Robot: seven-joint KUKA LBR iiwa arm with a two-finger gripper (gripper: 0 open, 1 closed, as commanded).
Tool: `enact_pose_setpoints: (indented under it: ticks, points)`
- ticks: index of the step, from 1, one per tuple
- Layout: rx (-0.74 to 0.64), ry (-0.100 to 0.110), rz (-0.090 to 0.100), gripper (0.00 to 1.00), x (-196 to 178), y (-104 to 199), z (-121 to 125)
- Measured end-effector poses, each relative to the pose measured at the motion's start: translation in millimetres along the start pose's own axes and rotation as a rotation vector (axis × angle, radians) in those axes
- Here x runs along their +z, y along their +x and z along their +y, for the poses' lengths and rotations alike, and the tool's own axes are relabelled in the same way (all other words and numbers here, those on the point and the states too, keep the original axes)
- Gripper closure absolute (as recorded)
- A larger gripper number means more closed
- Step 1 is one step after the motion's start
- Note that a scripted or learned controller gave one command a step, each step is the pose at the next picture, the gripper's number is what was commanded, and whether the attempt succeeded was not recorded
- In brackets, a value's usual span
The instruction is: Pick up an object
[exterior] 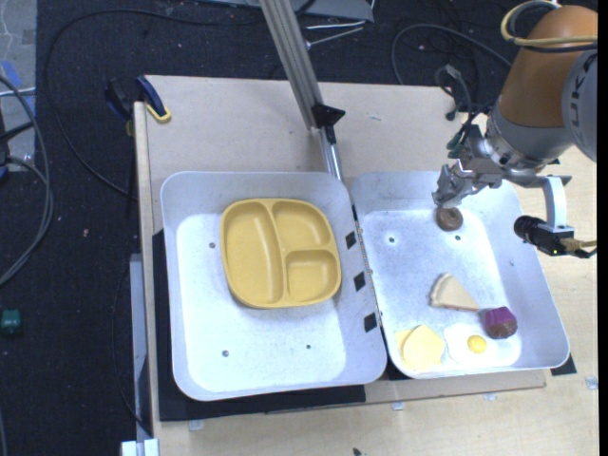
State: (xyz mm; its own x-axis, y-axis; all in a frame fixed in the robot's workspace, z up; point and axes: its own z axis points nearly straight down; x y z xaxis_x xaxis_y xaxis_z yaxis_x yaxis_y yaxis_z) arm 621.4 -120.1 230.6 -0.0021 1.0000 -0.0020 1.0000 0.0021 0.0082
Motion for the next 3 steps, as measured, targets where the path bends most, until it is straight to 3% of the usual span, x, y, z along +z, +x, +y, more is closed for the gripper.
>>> enact_pose_setpoints:
  ticks: [1,3]
  points:
    - [-0.001,0.002,0.001,1.00,-33.5,-0.1,1.5]
    - [-0.005,0.010,0.004,1.00,-24.4,96.5,-44.5]
